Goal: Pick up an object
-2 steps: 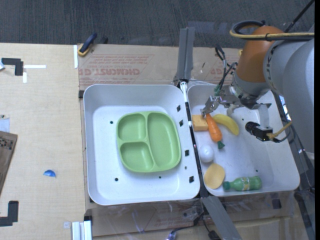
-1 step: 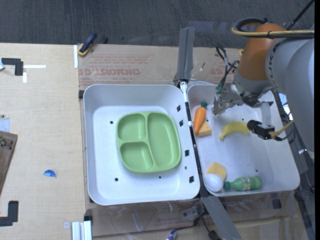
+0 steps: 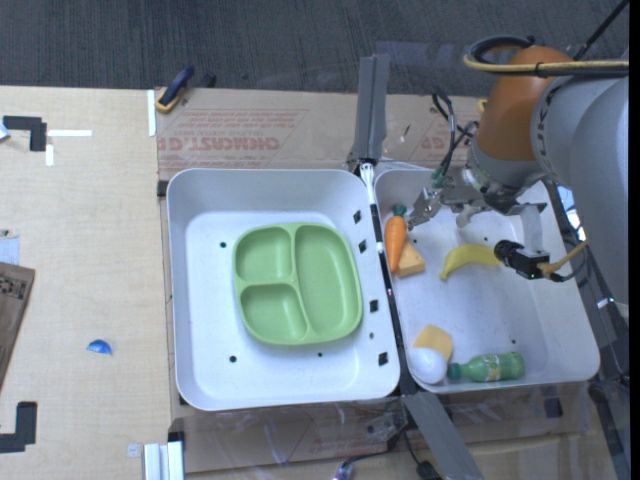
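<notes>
Your tool (image 3: 455, 200) hovers over right bin (image 3: 560, 348), grip state unclear. Banana (image 3: 468, 259) nearest (light, smooth, curved); take it across middle, it could roll.

The robot has one big grey arm (image 3: 590, 138). It comes in from the right side and bends down low. Near its end sits a round orange band (image 3: 512, 113). Thin black wires loop around the wrist, and a yellow hose curves over the top of the orange part. Below the band is the gripper (image 3: 470, 203), a small grey and silver piece that points down and to the left. It is too small and mixed up with the wires to see more.
</notes>
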Action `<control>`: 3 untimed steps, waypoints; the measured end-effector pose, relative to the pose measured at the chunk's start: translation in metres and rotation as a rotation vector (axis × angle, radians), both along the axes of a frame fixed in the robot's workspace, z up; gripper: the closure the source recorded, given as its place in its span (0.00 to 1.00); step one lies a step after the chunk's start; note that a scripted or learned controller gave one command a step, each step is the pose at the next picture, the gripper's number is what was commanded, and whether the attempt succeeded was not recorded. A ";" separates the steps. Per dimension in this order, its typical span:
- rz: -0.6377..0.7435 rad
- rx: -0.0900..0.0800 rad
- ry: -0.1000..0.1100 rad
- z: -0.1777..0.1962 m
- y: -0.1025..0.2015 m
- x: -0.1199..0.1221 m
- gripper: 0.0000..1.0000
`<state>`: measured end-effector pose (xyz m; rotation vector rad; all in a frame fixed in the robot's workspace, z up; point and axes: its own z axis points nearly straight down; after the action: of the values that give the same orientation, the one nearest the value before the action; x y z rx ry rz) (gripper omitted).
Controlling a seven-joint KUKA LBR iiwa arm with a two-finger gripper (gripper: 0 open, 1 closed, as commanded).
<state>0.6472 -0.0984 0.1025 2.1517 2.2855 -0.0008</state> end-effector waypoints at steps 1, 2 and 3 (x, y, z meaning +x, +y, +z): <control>-0.047 0.000 0.000 -0.009 0.001 0.012 0.00; -0.041 0.001 0.002 0.002 -0.029 -0.044 0.00; -0.081 0.001 -0.001 -0.009 -0.060 -0.076 0.00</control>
<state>0.5708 -0.1586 0.0937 2.2428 2.1961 0.0015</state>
